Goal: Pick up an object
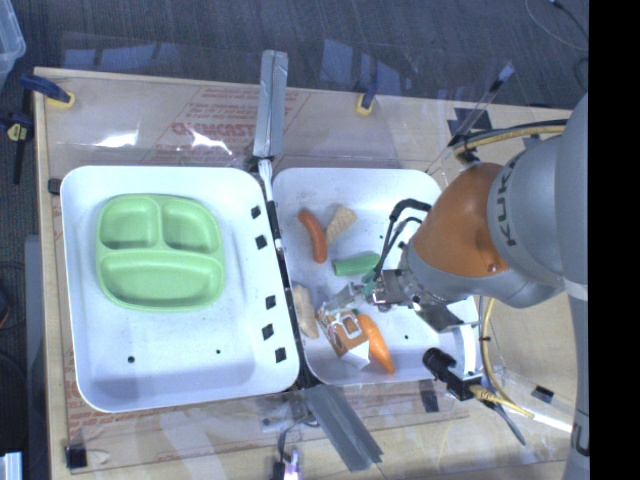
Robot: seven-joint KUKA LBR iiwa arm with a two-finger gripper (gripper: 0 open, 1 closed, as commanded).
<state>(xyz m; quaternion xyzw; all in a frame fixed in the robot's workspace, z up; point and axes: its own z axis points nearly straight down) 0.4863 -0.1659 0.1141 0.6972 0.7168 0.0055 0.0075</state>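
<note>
The right bin [385, 183] holds several food items: an orange-red sausage [316, 236], a tan bread piece [341, 222], a green block [356, 264], a pale wedge [304, 311], a brown-and-white packet [342, 332] and an orange carrot [377, 343]. My gripper [368, 290] hangs low over the middle of this bin, between the green block and the packet, just above the carrot's upper end. The arm's orange band [455, 230] covers the bin's right part. What lies between the fingers is hidden in the clutter.
The left bin [80, 358] carries a green divided tray [160, 251]. A metal divider bar [268, 108] with black clips runs between the bins. Cables and a black fitting [447, 370] hang by the right bin's front right corner.
</note>
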